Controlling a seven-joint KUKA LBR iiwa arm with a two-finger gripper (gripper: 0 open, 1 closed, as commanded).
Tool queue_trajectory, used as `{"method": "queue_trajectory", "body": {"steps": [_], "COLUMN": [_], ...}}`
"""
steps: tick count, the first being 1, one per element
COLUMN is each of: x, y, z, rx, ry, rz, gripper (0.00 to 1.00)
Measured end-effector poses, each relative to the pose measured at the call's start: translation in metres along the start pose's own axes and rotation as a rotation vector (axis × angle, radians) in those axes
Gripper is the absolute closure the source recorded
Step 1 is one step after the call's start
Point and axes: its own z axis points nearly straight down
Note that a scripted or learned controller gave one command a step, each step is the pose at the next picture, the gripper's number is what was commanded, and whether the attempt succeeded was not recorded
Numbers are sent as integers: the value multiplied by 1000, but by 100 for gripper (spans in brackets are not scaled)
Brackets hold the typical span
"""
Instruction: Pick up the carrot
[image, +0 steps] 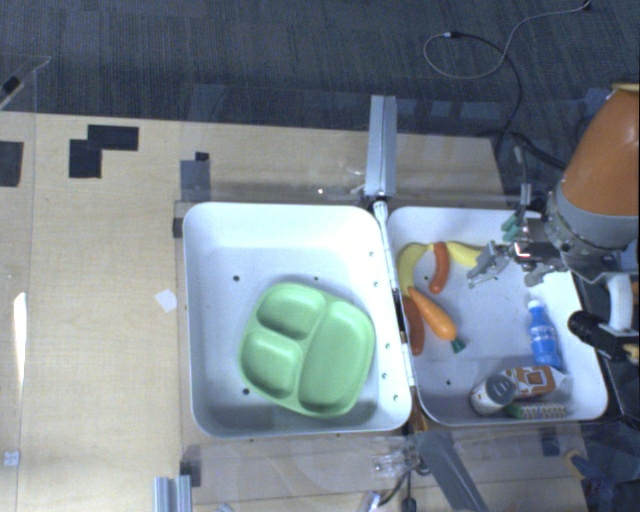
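The carrot (434, 313) is orange with a small green stem end and lies slanted in the left part of the right bin (590, 405). My gripper (488, 265) hovers above the bin's upper middle, up and to the right of the carrot and apart from it. It is open, with nothing between its fingers. The arm's orange band (605, 150) sits at the right edge.
A yellow banana (462, 253) and a red sausage (439, 266) lie just left of the gripper. A darker sausage (413, 327) touches the carrot's left side. A blue bottle (543, 338) and a lying can (512, 390) sit at lower right. The left bin (215, 250) holds a green divided plate (308, 348).
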Motion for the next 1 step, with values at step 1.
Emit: {"method": "queue_trajectory", "body": {"steps": [1], "x": [-1], "y": [-8], "z": [77], "rx": [0], "ry": [0], "rz": [-42], "gripper": [0]}}
